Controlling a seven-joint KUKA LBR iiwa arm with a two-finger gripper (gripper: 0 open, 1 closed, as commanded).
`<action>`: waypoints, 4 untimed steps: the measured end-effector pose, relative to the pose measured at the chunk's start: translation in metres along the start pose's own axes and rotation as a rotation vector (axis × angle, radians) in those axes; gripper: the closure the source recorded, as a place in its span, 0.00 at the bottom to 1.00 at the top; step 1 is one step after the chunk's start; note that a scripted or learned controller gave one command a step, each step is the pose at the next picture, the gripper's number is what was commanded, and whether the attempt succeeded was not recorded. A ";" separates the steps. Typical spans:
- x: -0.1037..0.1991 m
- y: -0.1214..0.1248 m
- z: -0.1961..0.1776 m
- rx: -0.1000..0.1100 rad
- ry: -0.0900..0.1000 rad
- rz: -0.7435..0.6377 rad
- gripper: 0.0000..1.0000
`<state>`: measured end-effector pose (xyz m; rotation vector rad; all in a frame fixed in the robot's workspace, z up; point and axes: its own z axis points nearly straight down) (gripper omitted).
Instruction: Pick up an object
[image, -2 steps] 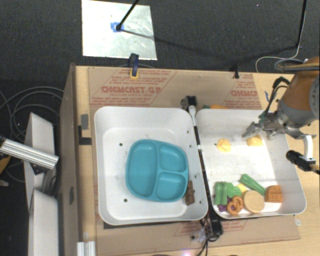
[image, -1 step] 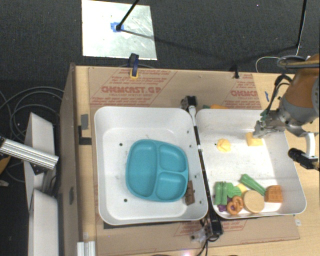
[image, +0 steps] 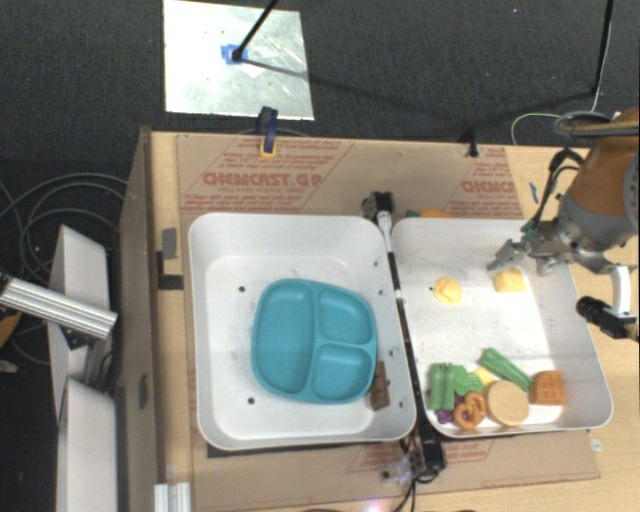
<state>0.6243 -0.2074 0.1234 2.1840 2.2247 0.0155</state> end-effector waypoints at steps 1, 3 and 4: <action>0.001 0.004 0.041 0.023 0.008 0.013 0.00; 0.000 0.010 0.011 0.005 0.002 0.007 1.00; 0.000 0.010 0.012 0.007 0.002 0.006 0.00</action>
